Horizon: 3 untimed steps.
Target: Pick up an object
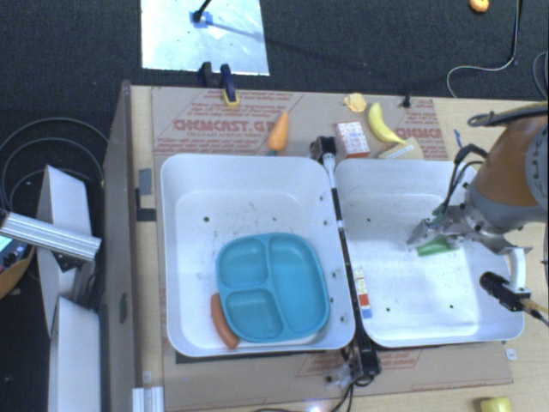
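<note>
Gripper: the gripper (429, 234) is low in the right bin (403, 316), at the end of the grey arm (506, 187) that comes in from the right; whether it is spread or closed cannot be told from this slant.

Green object: a small green thing (436, 247) lies on the right bin's floor, right under the gripper's tip and touching or nearly touching it; nothing proves it is gripped.

Why the hand is there: judging by the task, the arm has been set down over the one loose thing in that bin, so this looks like the reach or the closing step of a pick.

Left bin: the left bin (197, 230) bears a blue divided plate (273, 286) with an orange sausage (223, 320) just beside its lower left edge, well apart from the gripper.

Bench behind the bins: a carrot (277, 132), a banana (382, 124) and a small box (352, 138) lie on the cardboard, out of the bins and so probably not in play.

Risk: the green thing is small and flat on the floor, so I judge it may slip out or be pushed aside rather than lifted.
</note>
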Each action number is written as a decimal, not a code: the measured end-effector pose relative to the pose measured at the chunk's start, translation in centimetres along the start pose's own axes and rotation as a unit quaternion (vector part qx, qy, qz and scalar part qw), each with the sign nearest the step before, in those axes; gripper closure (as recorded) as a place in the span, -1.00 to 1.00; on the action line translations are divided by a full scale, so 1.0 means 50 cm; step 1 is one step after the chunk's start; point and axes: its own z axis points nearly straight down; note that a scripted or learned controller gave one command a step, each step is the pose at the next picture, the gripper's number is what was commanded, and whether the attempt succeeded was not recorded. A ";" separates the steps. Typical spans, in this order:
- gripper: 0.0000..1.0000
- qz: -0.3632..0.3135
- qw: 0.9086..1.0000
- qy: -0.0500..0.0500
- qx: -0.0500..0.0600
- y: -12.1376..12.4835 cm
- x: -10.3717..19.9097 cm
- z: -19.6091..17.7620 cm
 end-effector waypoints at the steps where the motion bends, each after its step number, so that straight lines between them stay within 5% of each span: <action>1: -1.00 -0.002 1.000 0.001 0.001 0.049 -0.027 -0.091; 2: -1.00 0.000 1.000 0.002 0.004 -0.033 -0.007 -0.139; 3: -1.00 -0.002 1.000 0.002 0.005 -0.022 0.009 -0.062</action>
